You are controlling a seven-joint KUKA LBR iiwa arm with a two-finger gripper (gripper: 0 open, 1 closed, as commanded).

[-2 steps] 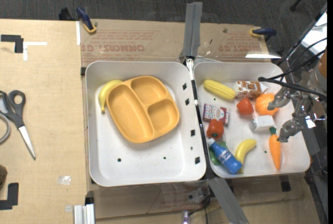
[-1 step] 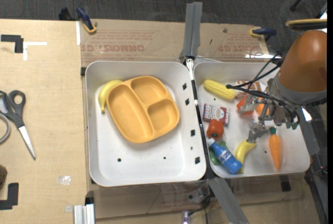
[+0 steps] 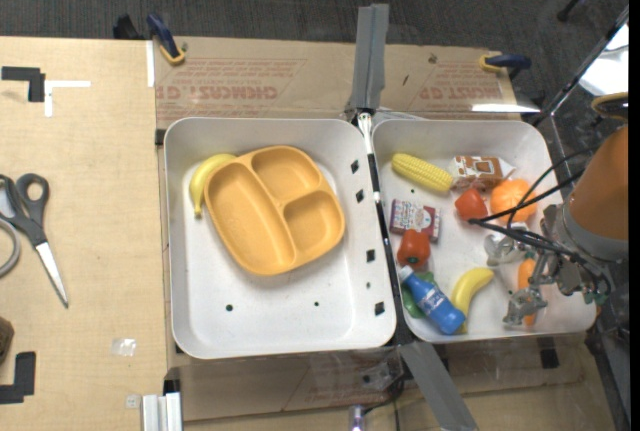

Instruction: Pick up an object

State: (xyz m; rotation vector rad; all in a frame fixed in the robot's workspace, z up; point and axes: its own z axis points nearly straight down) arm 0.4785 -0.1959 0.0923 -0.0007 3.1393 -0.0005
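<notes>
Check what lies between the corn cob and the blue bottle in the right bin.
In the camera view, between the corn cob and the blue bottle lie a small red packet and a red pepper.

Left bin: the yellow divided plate fills the upper middle, with a banana tucked against its left rim; bare floor runs along the front and right side.
Right bin: crowded. Corn cob, small carton, orange, red packet, red pepper, blue bottle and small banana lie close together.
Open patches, right bin: bare strip along the back wall; small gap at the front middle.
Right edge: the claw and its cables overhang the front right corner.
Worktop: scissors lie at the far left.
</notes>
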